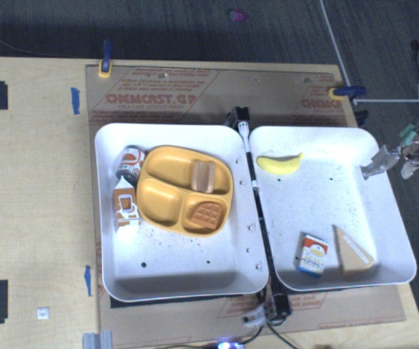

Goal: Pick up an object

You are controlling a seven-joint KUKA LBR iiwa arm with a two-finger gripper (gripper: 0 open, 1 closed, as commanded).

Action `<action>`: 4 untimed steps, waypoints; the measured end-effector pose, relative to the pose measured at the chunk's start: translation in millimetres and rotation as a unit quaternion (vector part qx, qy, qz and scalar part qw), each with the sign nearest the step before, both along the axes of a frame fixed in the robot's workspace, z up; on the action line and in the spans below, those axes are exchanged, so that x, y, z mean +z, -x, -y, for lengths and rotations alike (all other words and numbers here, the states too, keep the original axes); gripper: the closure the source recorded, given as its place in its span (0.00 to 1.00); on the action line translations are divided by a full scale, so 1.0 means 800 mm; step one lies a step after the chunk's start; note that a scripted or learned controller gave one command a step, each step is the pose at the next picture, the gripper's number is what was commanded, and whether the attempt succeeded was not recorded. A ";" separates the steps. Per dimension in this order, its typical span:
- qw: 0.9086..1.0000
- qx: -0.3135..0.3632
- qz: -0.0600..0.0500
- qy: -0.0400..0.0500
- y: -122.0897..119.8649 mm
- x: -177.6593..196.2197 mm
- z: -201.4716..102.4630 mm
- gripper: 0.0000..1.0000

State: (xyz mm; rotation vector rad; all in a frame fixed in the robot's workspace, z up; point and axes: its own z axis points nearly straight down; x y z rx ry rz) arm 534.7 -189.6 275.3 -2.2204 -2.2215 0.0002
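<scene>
Claw hovers at the right bin's far edge, grip state unclear; approach underway; next, descend onto the banana.

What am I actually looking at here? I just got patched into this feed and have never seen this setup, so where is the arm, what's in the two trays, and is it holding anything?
This is one fixed camera above the bench, looking down at a slant. Two shallow white bins sit side by side on a brown board. The left bin holds a yellow divided tray with two brownish food pieces in its compartments, plus a can and a small carton tucked against its left side. The right bin holds a yellow banana near the top, and a small box and a tan wedge near the bottom. The gripper reaches in from the right, above the right bin's upper right corner. Nothing shows between its fingers.
</scene>
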 end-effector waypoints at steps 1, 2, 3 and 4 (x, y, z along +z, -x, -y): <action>1.000 0.000 0.002 0.001 -0.005 -0.222 0.020 0.00; 1.000 0.000 0.008 0.004 0.064 -0.232 -0.007 0.00; 1.000 -0.002 0.012 0.010 0.062 -0.218 -0.002 1.00; 1.000 0.001 0.001 0.000 0.068 -0.093 -0.091 1.00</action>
